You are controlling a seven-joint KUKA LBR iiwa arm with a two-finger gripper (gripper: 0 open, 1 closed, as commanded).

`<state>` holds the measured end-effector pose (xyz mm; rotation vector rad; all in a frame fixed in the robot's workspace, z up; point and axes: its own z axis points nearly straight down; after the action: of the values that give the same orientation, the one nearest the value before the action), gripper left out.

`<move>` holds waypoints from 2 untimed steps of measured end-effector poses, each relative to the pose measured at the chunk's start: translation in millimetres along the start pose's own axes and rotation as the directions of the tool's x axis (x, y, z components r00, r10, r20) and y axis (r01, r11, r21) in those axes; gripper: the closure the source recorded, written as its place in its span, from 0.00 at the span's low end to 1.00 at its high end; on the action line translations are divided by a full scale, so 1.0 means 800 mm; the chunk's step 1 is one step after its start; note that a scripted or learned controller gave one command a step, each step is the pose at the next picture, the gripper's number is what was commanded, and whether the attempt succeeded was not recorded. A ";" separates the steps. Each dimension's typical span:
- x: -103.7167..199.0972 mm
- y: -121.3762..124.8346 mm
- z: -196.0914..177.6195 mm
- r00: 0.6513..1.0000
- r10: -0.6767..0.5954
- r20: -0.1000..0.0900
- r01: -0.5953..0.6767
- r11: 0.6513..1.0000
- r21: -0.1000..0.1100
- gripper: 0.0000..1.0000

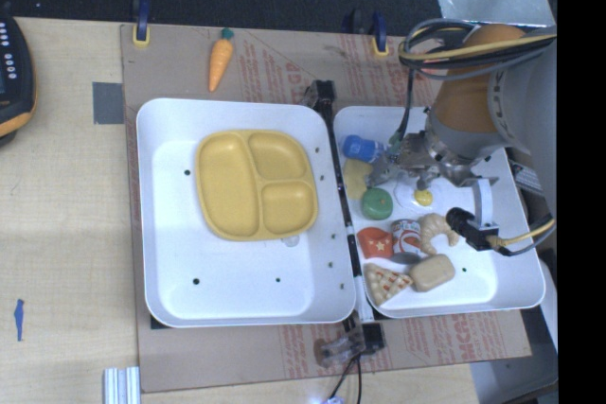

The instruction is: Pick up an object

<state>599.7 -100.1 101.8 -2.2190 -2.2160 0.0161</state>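
My gripper [404, 167] hangs low over the upper middle of the right bin [516, 293], with the grey arm and its orange band [471, 76] above it. Just left of it lie a blue object [358, 147] and a pale yellow piece [354, 175]; a green round object [377, 202] sits below and to its left. A small yellow item [423, 197] lies just under the gripper. Nearer the front are a red piece [375, 241], a small can [407, 237], a tan curved item [437, 227], a pizza slice [386, 281] and a bread-like lump [432, 272].
The left bin [170, 289] holds a yellow divided plate [256, 183]. A toy carrot [220, 60] lies on the cardboard behind that bin. A black and orange device [13, 76] sits at the far left edge. Black cables [492, 241] loop over the right bin's right side.
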 end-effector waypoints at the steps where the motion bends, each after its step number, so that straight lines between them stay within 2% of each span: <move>1: -0.067 -0.099 -0.030 1.000 0.003 -0.002 -0.003 1.000 -0.003 0.00; 2: -0.027 -0.018 -0.002 1.000 -0.011 -0.003 0.011 1.000 -0.012 0.00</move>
<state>585.6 -121.4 103.8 -2.2111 -2.2321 -0.0003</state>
